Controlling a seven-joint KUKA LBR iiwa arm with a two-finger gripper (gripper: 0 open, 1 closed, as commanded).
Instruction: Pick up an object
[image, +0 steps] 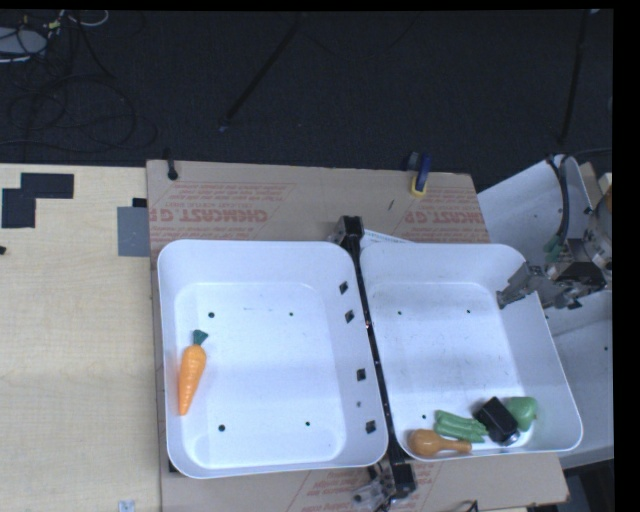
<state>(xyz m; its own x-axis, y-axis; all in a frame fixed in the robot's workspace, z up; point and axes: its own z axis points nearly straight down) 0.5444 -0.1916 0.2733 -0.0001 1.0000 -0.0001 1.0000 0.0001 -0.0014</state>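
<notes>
1. Two shallow white bins sit side by side on a cardboard sheet (300, 205) that bears reversed red print; the left bin (255, 258) and the right bin (450, 258) meet along a dark central divider (362, 330).
2. A toy carrot (190, 374), orange with a small green top, lies near the left wall of the left bin, its green end pointing toward the far side.
3. A cluster of objects occupies the near right corner of the right bin: a green bean pod (459, 426), a black block (497, 420) lying partly over a pale green rounded piece (522, 408), and an orange-tan pear-shaped toy (436, 443) just beside the pod, against the near rim.
4. The gripper (520, 284) is at the right bin's right rim, well apart from the corner cluster, with grey arm hardware (575, 270) behind it toward the right. Whether its fingers stand wide or narrow cannot be told from this view; no object is seen between them.
5. A blue-and-yellow clamp (420, 175) grips the far edge of the cardboard sheet.
</notes>
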